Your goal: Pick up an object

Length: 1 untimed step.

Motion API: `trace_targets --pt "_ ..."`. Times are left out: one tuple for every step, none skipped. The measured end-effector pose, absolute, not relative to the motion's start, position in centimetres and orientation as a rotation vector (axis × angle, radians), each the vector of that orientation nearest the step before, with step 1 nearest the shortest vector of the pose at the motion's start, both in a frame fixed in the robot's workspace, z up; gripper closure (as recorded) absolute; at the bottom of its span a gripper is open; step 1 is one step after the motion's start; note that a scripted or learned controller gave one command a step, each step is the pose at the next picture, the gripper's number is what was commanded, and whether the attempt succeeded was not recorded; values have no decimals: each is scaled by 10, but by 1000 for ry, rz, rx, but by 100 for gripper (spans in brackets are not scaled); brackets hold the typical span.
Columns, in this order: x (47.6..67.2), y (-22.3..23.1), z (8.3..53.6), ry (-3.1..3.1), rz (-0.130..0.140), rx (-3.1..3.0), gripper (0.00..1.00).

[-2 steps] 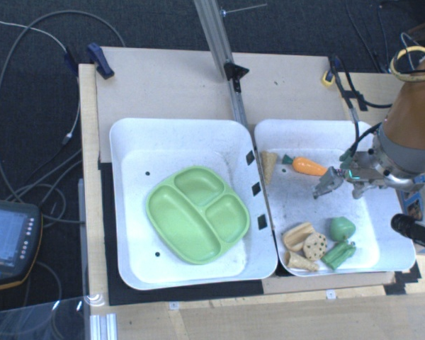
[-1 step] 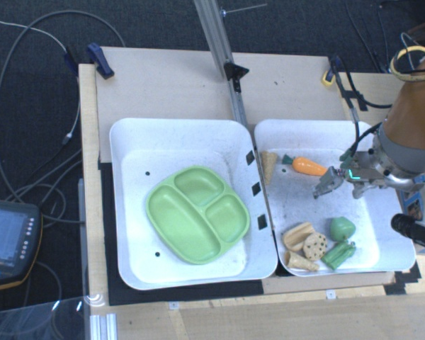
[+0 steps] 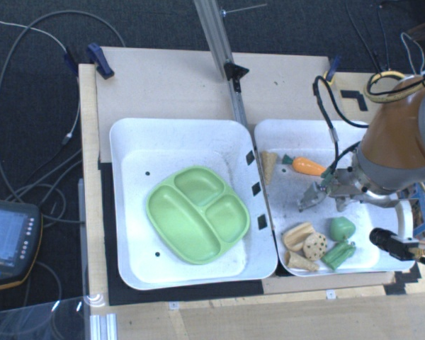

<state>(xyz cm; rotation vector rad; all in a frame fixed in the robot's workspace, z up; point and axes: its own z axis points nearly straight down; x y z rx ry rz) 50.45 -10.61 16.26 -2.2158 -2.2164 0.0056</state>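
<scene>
In the right bin (image 3: 354, 266), gripper (image 3: 310, 198) hangs, nothing visibly held.

Left bin (image 3: 127, 154) holds a green three-compartment plate (image 3: 197, 213), lying flat. Right bin (image 3: 269, 134): carrot (image 3: 307, 166) near the far side, a cone-shaped piece (image 3: 269, 164) at its left wall, green items (image 3: 340, 241) and tan pieces (image 3: 304, 244) clustered at the near edge. Gripper (image 3: 313, 197) sits low over the bin's middle, below the carrot; nothing visible between its fingers.
</scene>
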Motion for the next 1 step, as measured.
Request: trace_targets --pt "506 -113 103 -2215 6 -2217 0"
